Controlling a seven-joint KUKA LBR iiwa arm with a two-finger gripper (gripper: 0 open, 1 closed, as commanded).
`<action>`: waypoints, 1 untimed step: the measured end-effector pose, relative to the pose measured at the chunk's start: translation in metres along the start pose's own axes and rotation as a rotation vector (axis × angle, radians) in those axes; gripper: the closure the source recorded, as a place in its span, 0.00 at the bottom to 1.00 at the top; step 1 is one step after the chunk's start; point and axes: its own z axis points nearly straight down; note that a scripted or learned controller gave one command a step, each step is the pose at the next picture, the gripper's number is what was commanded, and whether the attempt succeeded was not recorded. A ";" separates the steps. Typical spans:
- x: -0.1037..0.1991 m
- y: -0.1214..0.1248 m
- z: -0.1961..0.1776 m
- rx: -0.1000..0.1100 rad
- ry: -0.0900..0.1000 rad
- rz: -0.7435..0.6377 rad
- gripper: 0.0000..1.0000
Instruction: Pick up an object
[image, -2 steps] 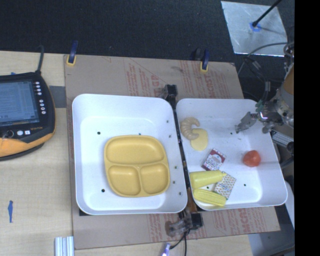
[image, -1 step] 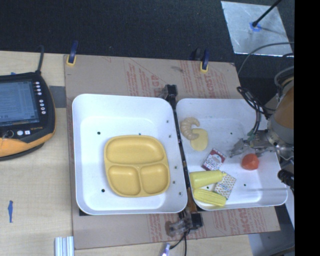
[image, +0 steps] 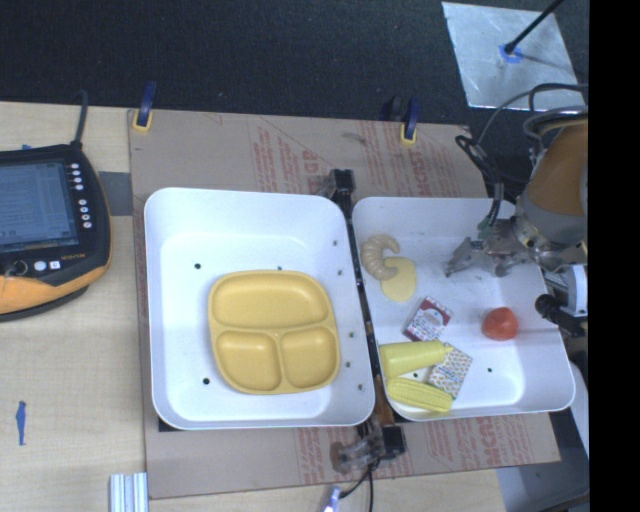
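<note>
My gripper (image: 478, 259) hangs over the back right part of the right bin (image: 520, 392), its fingers spread open with nothing between them. A red tomato (image: 500, 323) lies below it, toward the bin's front right. To the gripper's left lie a pale croissant (image: 379, 254) and a yellow lemon-like piece (image: 399, 279). A small red and white packet (image: 427, 321) sits in the bin's middle. At the front left lie a yellow banana-like piece (image: 412, 354), a corn cob (image: 419, 394) and a patterned packet (image: 451, 371).
The left bin (image: 175, 300) bears a yellow divided plate (image: 273, 330). A tablet controller (image: 45, 225) lies on the bench at the far left. Blue clamps (image: 144, 107) hold the cardboard at the back. Cables run near the arm (image: 560, 190) at right.
</note>
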 end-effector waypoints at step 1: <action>-0.001 0.041 -0.091 -0.003 -0.002 -0.001 0.00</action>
